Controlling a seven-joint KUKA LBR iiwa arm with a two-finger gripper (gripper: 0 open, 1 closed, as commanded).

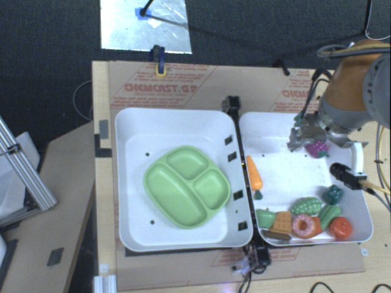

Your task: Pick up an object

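The gripper hangs over the upper right part of the right bin, and whether its fingers are apart or together cannot be told from this slant. Far to its left, in the left bin, lies a green plate with three compartments, tilted on the bin floor. Between the bins runs a black divider, well left of the gripper.

Left and below the gripper, against the right bin's left wall, lies a carrot; its long axis runs roughly up and down the view, green tip toward the near edge. Just beside the gripper on its right, touching or nearly so, sits a purple grape bunch, partly under the wrist.

Below the gripper, along the near wall, are crowded a green piece, a waffle, a donut, a green vegetable, a tomato and a dark teal piece. The bin floor straight below the gripper, between carrot and teal piece, is open white.
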